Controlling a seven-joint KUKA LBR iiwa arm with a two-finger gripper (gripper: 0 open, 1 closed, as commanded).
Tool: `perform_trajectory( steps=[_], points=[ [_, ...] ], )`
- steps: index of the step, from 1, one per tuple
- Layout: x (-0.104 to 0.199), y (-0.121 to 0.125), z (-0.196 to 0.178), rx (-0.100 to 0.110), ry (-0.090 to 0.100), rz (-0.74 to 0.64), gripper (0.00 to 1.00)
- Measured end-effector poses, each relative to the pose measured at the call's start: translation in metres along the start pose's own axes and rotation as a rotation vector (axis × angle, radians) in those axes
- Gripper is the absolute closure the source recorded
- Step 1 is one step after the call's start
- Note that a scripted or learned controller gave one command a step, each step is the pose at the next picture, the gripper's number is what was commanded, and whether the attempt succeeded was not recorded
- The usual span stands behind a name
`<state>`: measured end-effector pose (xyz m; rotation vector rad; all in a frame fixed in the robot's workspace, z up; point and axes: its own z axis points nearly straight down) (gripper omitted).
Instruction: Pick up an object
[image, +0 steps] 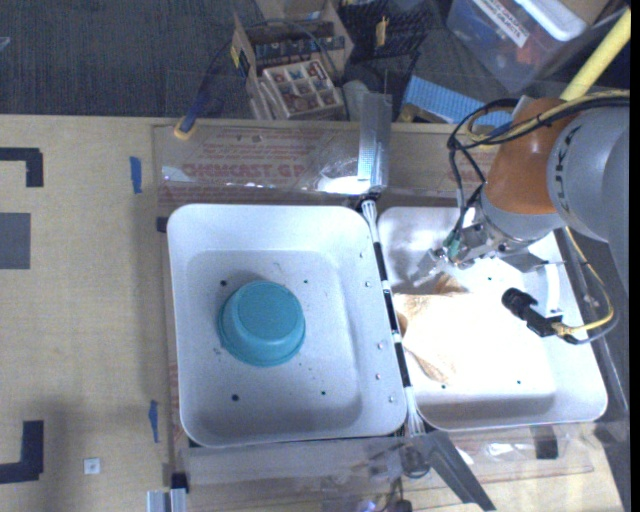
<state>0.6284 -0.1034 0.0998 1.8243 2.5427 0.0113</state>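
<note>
A teal bowl (262, 321) lies upside down in the middle of the left bin (196, 250). A tan, crumpled, flat thing (432, 332) lies on the left side of the right bin (520, 395), close to the divider. My gripper (452, 248) hangs over the far left part of the right bin, just above and behind the tan thing. The grey arm with its orange band (520, 170) comes in from the upper right. Glare on the right bin washes out detail around the gripper.
A black cable fitting (527, 308) hangs from the arm over the right bin. Behind the bins lie a clear plastic sheet (270, 172), a metal bracket (374, 140), boxes and clutter. Bare wooden bench (70, 330) stretches to the left.
</note>
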Motion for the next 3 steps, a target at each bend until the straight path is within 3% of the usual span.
perform_trajectory(
  steps=[1, 2, 3],
  points=[
    [-0.002, 0.001, -0.011, -0.005, -0.003, 0.001, 1.0],
    [-0.002, 0.001, -0.011, -0.005, -0.003, 0.001, 0.0],
    [0.013, -0.023, 0.01, 0.004, 0.001, -0.039, 0.0]
  ],
)
